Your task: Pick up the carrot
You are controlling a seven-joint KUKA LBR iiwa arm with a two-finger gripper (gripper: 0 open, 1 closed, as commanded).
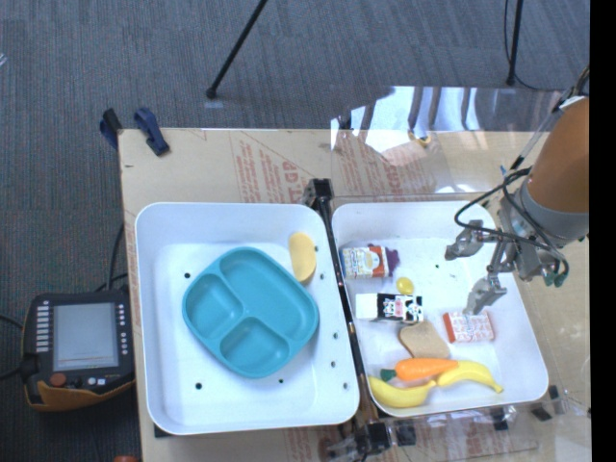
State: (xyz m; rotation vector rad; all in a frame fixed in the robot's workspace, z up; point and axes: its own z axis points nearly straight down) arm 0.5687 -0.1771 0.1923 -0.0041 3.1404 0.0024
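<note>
We are at the approach step: the carrot (425, 369) has not been touched and nothing is lifted. It lies near the front edge of the right bin (534, 345), resting across the banana (433, 387), which curves along that front edge, and it touches the slice of bread (423, 340) just behind it.

Our gripper (472, 272) hangs over the right half of the same bin, nearer its back edge, with the arm entering from the table's right side. Its fingers (484, 292) stand wide apart with nothing between them; one tip is low, just beside the small red-and-white packet (470, 327), the other is higher, over bare bin floor.

Other things crowd the bin: a black-and-white carton (390, 307), a small yellow piece (405, 285) and a juice-box-like carton (369, 260) toward the left wall. The left bin (154, 354) carries a blue divided plate (250, 311) and a pale yellow piece (302, 255) by its right wall.

Next, we judge, the gripper must travel toward the front edge of the right bin, passing over the packet, and centre above the carrot. The fingers should turn to straddle its narrow width, then descend. The risk we see is closing on the banana or bread as well, since all three touch.
</note>
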